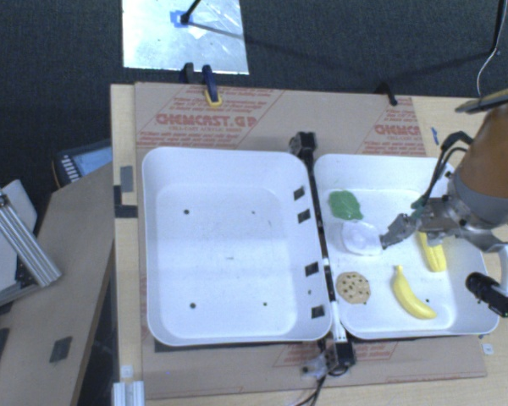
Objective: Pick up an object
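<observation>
The pincer (395, 231) hangs low in the right bin (466, 326); whether it is apart or together cannot be told. A white cup (360, 238) lies touching it at nine o'clock, a green piece (345, 204) at ten, a cookie (352, 288) at seven, two bananas (412, 293) at five and three.

Dark carpeted floor (51, 49) surrounds a tan bench (123, 125) topped with printed cardboard (262, 117); a reflective metal sheet (184, 22) lies beyond, an aluminium extrusion (17, 239) at left.
</observation>
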Motion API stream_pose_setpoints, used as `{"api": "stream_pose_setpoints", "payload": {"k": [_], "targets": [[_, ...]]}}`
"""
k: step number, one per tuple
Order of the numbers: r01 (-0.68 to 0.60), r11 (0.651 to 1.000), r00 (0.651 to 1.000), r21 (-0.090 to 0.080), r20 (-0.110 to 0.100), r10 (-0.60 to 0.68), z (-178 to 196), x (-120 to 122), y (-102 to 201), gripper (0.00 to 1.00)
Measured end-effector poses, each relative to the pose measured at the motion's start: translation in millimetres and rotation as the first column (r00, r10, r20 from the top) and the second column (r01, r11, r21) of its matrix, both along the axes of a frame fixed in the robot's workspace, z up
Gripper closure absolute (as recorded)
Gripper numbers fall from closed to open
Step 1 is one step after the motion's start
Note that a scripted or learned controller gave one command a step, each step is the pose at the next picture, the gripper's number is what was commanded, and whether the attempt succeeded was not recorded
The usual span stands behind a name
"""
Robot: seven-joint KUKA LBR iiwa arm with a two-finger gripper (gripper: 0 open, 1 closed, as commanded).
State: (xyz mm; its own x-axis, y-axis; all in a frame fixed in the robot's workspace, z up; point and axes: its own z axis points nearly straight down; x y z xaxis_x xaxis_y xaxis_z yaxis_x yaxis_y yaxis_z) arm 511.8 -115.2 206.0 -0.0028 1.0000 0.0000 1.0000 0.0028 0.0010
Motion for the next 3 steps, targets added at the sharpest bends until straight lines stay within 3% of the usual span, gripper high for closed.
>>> {"api": "stream_pose_setpoints", "payload": {"k": [1, 2, 3], "targets": [[-0.003, 1.000, 1.000, -0.003, 0.004, 0.003, -86.0, 118.4, -48.4, 0.00], [-0.005, 1.000, 1.000, 0.000, 0.008, 0.005, -58.7, 160.0, -28.0, 0.00], [-0.005, 1.000, 1.000, -0.002, 0.007, 0.005, -48.5, 158.9, -29.6, 1.00]]}}
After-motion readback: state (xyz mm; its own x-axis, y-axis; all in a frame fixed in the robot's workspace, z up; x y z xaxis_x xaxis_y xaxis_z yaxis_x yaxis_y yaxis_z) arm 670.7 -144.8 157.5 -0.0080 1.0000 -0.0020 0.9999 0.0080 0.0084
